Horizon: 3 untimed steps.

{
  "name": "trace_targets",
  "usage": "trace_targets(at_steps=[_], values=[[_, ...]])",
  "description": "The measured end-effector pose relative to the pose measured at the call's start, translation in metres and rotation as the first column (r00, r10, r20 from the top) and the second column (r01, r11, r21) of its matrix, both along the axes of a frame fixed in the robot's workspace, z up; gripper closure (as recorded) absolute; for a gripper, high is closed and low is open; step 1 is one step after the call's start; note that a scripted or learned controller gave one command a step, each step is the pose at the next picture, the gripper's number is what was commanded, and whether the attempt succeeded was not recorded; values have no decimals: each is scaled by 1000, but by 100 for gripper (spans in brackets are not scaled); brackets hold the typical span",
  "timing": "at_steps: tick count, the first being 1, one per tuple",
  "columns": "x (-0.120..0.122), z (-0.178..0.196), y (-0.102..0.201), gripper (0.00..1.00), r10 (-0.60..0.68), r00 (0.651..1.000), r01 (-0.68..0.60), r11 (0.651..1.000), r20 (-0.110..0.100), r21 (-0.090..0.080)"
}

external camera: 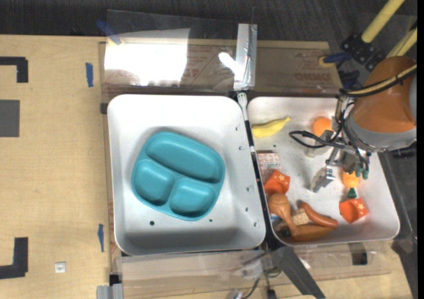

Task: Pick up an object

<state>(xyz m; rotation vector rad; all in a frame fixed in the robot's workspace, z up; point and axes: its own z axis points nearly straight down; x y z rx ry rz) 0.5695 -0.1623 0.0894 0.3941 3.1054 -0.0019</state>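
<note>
While poised low over right bin [387, 221], gripper [322, 179] hung with fingers narrowly apart, gripping nothing. Toy foods scattered around: banana [270, 126] upper left, hot dog [315, 219] lower centre. Teal tray [177, 174] in left bin [126, 119].

Two bins side by side on bench [46, 158]. Left bin [126, 225]: divided tray [177, 174] at centre. Right bin [384, 218]: banana [270, 126] at rear left, near divider; round fruit [322, 125] to its right. Gripper [324, 179] over bin's middle, arm [387, 102] entering from right. Small carton [277, 181] left of gripper. Hot dog [311, 219] and pear-shaped item [281, 207] at front, touching. Carrot [350, 178] right of gripper; strawberry-like piece [354, 208] in front of carrot.
</note>
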Motion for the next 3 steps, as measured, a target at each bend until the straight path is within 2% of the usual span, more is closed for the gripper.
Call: trace_targets(at_steps=[1,2,3], values=[[-61,0,-52,0,126,992,-126,992,-1,-4],[-55,13,-52,100,127,992,-126,992,16,-10],[-56,13,-52,0,127,992,-127,992,14,-9]])
